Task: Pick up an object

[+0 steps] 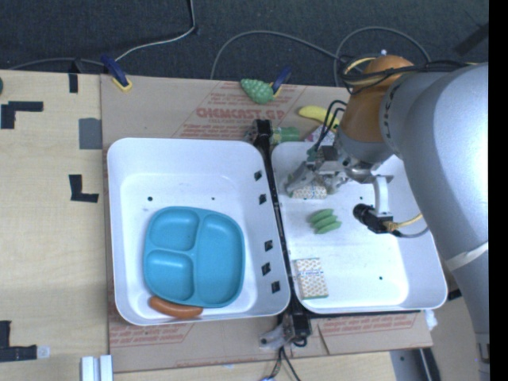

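The gripper [312, 177] hangs low in the right bin [413, 280], just above the green pod [325, 220], and I cannot tell its state.

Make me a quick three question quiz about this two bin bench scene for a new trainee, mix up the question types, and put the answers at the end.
1. True or false: the blue divided plate lies in the right bin.
2. Multiple choice: what lies against the blue plate's near edge? A) a green pea pod B) an orange sausage C) a patterned packet
3. Fill in: the claw is down in the ____ bin, near its far corner by the divider.

Key
1. False; it lies in the left bin.
2. B, the orange sausage.
3. Right; the green pea pod and the patterned packet lie there too.
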